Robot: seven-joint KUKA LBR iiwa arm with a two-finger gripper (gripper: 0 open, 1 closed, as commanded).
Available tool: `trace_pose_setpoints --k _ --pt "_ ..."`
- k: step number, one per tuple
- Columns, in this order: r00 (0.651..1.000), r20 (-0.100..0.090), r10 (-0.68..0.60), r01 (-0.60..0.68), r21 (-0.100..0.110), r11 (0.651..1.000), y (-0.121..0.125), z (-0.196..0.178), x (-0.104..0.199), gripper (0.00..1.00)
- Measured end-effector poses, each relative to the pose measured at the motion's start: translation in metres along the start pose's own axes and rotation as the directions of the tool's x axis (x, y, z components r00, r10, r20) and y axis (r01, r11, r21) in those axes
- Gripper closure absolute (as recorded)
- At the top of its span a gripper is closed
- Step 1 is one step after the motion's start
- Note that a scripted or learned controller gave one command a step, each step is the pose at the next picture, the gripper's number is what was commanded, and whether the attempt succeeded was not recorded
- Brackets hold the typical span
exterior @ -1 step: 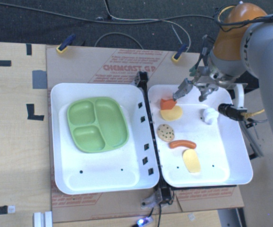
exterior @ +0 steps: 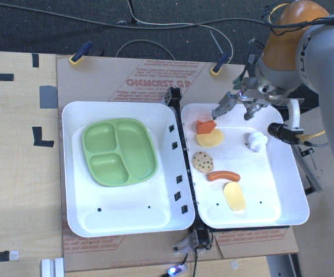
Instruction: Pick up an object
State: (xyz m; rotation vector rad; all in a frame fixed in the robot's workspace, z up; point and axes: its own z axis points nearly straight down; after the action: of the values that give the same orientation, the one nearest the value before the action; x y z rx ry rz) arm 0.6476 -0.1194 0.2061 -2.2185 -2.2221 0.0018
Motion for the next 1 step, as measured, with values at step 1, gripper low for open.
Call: trace_pose_setpoints --k 1 --pt "1.000 0.002 0.000 0.000 0.000 1.000 0.0049 0.0449 0.0061 0.00"
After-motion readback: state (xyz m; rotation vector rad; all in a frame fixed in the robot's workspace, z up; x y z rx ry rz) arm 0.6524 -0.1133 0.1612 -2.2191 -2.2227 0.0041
